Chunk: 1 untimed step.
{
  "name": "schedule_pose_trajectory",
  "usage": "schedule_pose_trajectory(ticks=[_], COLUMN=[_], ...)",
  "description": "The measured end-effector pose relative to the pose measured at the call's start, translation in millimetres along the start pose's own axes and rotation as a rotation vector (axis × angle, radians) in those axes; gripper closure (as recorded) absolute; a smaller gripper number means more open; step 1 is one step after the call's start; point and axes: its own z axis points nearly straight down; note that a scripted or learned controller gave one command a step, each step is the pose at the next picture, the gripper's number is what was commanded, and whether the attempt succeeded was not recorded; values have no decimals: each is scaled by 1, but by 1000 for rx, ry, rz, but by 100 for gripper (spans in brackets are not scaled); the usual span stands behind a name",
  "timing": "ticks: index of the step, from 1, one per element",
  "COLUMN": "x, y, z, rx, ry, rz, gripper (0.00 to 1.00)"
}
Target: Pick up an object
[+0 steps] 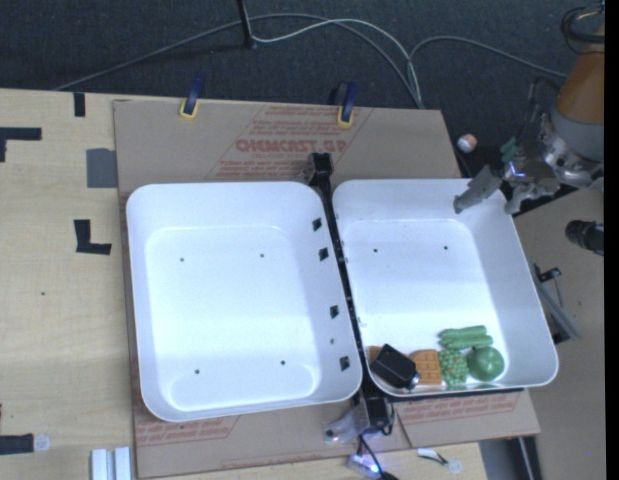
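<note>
Objects to pick sit clustered in the near corner of the right bin (509, 258): a green ball (485, 363), a green ridged piece (463, 337), an orange waffle-like piece (425, 364), a black block (394, 366). All look like light, stiff plastic toys. The ball is likely slippery and prone to roll; the black block offers flatter sides for a pinch. Gripper (476, 192) hovers over the bin's far rim, well apart from the cluster; finger state cannot be told. Bin floor is smooth white, walls crowd the pile. Left bin (149, 268) adjoins.

One fixed camera looks down at a slant on both white bins (139, 298) from fairly high.
</note>
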Motion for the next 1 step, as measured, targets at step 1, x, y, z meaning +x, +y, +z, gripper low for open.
schedule_pose_trajectory(ticks=[1], x=[0], y=[1], z=[-4], rx=[-6], ry=[-1], rz=[-1], gripper=[0])
